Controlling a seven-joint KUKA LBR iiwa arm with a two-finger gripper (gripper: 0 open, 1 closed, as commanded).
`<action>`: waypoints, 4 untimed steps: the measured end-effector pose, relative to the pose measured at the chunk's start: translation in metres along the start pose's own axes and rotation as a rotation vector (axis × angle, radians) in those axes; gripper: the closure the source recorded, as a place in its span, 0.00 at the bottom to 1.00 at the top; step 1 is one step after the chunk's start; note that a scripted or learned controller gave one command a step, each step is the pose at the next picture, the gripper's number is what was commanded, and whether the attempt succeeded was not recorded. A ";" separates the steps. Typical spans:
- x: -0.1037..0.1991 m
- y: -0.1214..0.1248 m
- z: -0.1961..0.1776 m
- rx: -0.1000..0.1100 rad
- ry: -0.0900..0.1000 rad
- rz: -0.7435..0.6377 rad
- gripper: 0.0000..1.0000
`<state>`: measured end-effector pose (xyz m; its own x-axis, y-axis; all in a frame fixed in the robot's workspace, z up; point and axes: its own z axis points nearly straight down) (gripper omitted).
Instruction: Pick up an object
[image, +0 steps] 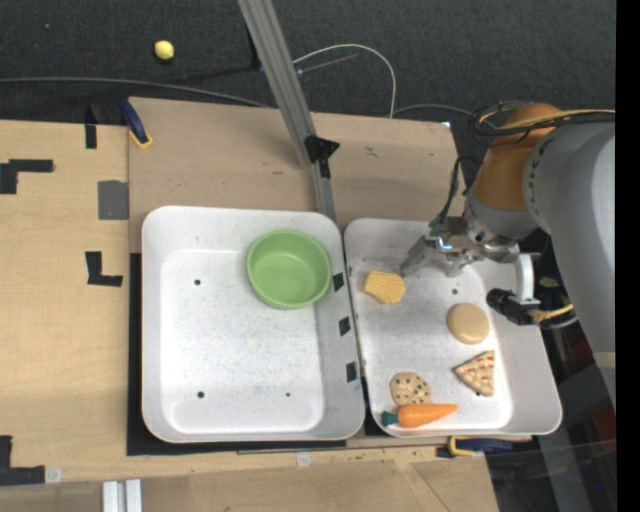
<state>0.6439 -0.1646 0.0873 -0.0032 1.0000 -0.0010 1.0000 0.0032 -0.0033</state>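
You see the yellow ridged chip (384, 288) lying flat just beside the gripper (418, 262), with the tan round bun (467, 323), pizza slice (477, 372), cookie (408, 387) and carrot (426, 413) farther off.

Single fixed overhead camera, angled down on the bench (60, 300).
Both white bins sit mid-frame: left bin (180, 400) and right bin (530, 400) side by side. Bench's far edge and dark floor run along the top; arm (560, 180) enters from the right. Medium distance, bench partly cropped.
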 end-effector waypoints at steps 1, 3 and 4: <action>0.001 0.000 -0.011 -0.001 -0.001 -0.001 1.00; 0.014 -0.002 -0.106 -0.007 0.001 0.001 1.00; 0.014 -0.001 -0.141 -0.006 0.001 0.001 1.00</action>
<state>0.6432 -0.1502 0.2278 -0.0020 1.0000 -0.0004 1.0000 0.0020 0.0030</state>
